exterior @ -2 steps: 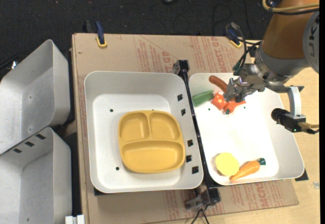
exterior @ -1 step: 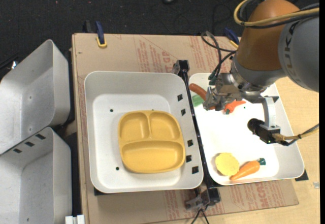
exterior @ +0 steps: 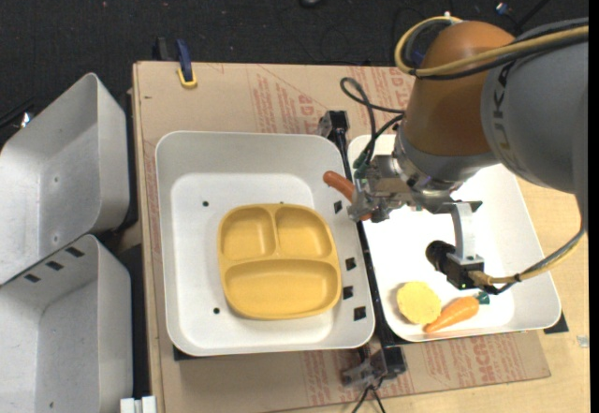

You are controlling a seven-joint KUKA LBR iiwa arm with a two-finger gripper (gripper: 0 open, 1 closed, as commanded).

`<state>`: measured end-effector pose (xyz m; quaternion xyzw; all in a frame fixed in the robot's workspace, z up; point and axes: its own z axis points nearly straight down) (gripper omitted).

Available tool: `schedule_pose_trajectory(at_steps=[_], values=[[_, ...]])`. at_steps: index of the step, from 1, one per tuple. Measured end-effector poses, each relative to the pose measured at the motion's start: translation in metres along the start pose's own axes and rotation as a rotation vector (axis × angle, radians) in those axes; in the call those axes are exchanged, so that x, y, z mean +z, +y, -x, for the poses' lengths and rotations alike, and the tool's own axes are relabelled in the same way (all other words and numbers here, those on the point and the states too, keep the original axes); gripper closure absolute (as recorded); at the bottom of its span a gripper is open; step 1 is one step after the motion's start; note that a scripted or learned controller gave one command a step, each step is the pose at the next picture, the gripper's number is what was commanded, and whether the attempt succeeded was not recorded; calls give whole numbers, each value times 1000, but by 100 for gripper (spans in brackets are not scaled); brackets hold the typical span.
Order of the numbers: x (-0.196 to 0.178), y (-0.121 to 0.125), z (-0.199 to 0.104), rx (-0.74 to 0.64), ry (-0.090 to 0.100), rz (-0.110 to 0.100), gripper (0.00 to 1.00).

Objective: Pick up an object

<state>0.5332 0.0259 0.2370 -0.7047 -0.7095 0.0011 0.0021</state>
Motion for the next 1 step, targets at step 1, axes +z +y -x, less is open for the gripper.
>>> schedule_pose_trajectory(at_steps=[1], values=[[-5, -22, -51, -2, 1, 1, 100]])
